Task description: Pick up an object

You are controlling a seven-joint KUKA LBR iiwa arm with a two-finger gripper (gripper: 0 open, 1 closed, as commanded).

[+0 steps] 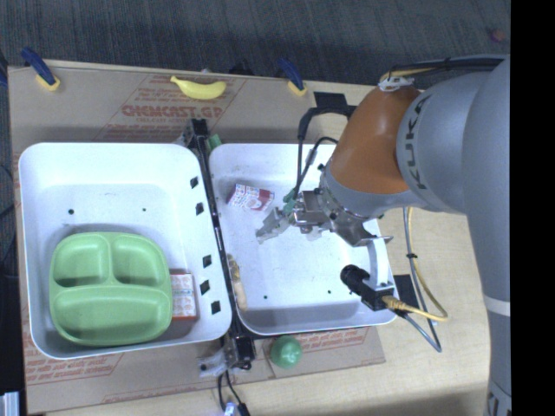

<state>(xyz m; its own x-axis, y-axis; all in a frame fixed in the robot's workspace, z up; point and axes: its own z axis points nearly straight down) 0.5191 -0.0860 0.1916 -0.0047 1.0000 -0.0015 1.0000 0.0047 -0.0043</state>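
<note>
While over right bin [260,321], claw [276,224] mid-floor.

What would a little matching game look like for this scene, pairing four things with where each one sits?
Things:
1. green divided tray
2. red and white packet
3. green ball
4. yellow banana

Places:
A. on the cardboard behind the bins
B. in the left bin
C. on the bench in front of the right bin
D. in the right bin, left of the pincer

Pairs: 1-B, 2-D, 3-C, 4-A

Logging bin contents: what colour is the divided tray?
Light green tray, camera view.
</note>
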